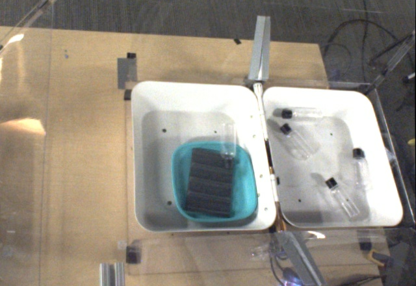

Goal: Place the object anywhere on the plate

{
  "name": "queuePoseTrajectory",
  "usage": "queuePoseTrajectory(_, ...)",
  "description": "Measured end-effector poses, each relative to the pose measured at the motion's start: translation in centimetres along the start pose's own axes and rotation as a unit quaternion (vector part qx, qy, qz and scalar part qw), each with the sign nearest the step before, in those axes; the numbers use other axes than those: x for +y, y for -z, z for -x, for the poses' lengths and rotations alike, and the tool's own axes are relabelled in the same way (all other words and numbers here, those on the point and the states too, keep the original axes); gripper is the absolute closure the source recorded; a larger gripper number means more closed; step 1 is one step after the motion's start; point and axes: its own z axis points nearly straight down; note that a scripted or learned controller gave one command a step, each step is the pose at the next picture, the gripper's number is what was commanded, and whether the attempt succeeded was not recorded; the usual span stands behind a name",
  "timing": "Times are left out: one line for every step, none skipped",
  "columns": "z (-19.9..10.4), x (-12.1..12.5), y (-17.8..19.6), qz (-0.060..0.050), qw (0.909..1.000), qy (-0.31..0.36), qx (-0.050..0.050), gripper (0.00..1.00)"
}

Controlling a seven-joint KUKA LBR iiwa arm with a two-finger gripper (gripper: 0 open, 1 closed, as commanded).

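Lying across the far rim of the teal plate (246,182) is a clear vial (227,143) with a dark cap, its cap end over the plate and its body reaching out past the rim onto the white floor of the left bin (151,148). On the plate, just beside the vial's cap, sits a dark ribbed block (209,182) (four or five ridges, tilted slightly). The plate rests in the near right part of that bin. Beyond the plate, the right bin (377,142) holds four more clear vials (300,142) with black caps, scattered well apart. Both bins stand on the wooden table (71,168). Of the jaws I cannot tell anything.
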Motion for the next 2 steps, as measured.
queuePoseTrajectory(-4.6, 2.2, -21.3, -0.009, 0.9999, 0.007, 0.005, 1.0)
queuePoseTrajectory(-11.7, 6.9, -22.4, -0.008, 0.9999, 0.005, 0.005, 1.0)
